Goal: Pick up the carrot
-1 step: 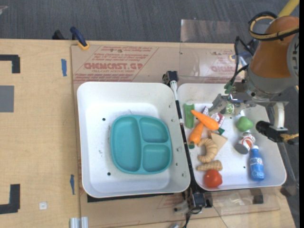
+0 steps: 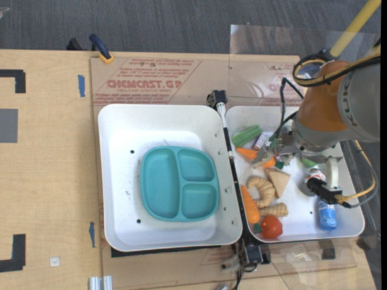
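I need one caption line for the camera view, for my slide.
KUKA arm's gripper low over right bin of toy food; carrot lies by the divider; teal tray in left bin.

dark grey carpet floor (image 2: 151,11), wooden bench (image 2: 42,162)

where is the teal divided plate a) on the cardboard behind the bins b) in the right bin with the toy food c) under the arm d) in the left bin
d: the teal three-compartment plastic plate lies flat in the left shallow white bin, apart from the toy food in the right shallow white bin.

The surface (image 2: 42,180) is covered partly by printed cardboard (image 2: 151,80), on which two white bins (image 2: 115,162) are set side by side.
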`<state>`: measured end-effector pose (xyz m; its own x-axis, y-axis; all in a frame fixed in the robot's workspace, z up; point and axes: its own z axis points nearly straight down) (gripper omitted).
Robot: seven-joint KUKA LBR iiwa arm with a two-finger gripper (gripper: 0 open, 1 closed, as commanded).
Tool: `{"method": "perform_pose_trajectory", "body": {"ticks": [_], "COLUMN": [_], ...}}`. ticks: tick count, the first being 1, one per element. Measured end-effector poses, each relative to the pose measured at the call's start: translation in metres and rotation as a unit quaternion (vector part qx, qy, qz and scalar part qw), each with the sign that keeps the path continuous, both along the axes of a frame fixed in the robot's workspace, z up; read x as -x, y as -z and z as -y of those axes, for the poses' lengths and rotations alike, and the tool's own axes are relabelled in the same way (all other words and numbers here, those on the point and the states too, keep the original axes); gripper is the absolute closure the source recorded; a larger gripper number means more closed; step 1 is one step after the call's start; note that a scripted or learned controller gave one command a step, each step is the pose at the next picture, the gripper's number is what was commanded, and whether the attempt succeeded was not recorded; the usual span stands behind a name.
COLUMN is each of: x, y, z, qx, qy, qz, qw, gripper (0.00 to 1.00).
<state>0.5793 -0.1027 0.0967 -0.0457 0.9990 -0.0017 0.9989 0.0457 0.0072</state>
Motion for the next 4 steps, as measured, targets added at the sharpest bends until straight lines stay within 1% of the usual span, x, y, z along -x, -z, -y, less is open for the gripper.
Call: {"method": "perform_pose_trajectory", "body": {"ticks": [1,2,3,4], "x": [0.000,0.022,0.003,0.038], "y": [-0.008,-0.091,-0.113,-0.097], "z": [-0.001,-0.089,-0.179,-0.199], "qx": [-0.0002,-0.0026,-0.0029,-0.0011], "qy": [0.001,0.013,0.027,0.084], "qz": [-0.001,0.000,-0.002,-0.007], "qw": [1.0000,0.9999,0.9996,0.9965], "gripper": [1.00,1.00,1.00,1.00]}}
